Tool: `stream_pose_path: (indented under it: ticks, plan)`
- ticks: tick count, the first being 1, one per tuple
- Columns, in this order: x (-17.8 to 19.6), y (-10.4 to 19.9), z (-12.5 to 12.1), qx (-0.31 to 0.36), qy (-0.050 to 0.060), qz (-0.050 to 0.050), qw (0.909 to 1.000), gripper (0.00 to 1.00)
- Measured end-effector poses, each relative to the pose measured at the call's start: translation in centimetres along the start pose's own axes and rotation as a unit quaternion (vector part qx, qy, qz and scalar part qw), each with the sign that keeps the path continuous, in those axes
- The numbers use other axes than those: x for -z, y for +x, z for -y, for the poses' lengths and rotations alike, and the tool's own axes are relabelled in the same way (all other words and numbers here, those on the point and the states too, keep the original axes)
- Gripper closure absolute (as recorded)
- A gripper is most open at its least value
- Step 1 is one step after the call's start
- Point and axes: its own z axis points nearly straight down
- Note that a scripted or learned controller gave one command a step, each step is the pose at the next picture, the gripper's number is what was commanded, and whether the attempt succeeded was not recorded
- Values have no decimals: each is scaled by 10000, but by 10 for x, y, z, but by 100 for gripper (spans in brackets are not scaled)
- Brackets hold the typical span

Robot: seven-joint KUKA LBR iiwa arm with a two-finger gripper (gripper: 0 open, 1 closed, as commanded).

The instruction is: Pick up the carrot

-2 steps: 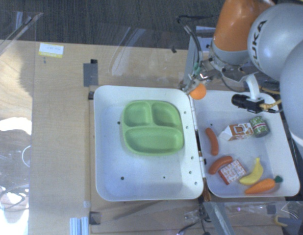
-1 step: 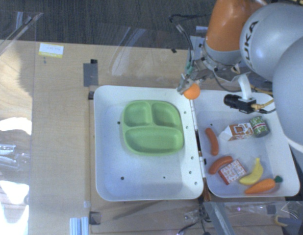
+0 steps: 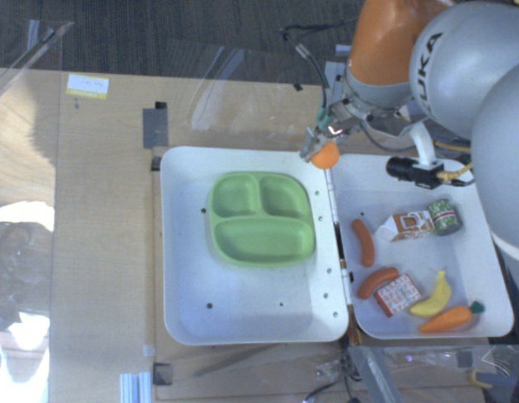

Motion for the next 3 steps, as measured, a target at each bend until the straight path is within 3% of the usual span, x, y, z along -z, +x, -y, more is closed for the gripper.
stream_pose_path:
  ticks: [1,3]
  plan:
    - [11,18,7,2,4,-6,10000,100]
    - [34,17,4,23,-70,23,10000,100]
